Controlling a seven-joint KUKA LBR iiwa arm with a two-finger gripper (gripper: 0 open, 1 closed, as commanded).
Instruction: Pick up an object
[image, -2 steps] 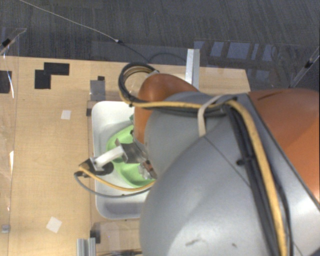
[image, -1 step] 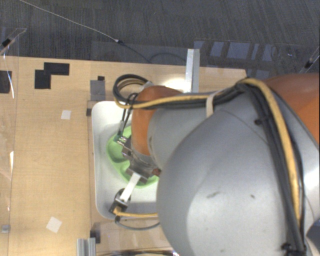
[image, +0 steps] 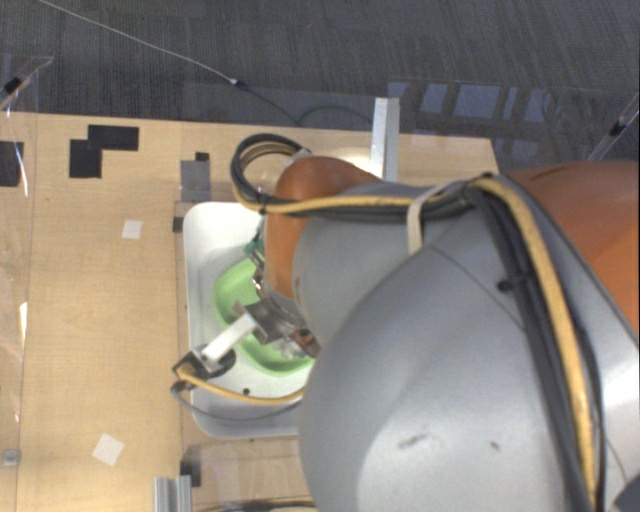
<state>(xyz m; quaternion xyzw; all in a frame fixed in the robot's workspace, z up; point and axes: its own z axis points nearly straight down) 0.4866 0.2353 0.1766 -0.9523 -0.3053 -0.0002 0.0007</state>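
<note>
The arm (image: 450, 350) hung low over the white bin (image: 200, 240), its grey body and orange band covering most of the bin. The end effector (image: 268, 330) sat down inside the bin, right over a light green object (image: 232, 290) that lay against the bin floor near the bin's middle. Whether the end effector was open or closed could not be told, as the wrist and cables hid it; a white piece (image: 222, 345) jutted from it toward the bin's near-left corner.

The step in hand looked like a descent onto the green object. To do it well, the end effector would need to be centred over the object's rim and kept off the bin wall, closing only once it was low enough to bite.

The bin rested on a pale wooden surface (image: 90, 330) with black marker shapes (image: 100, 148) beyond the bin's far-left corner. Past the surface lay dark grey carpet (image: 300, 40) with a thin cable (image: 150, 45) running across it.
</note>
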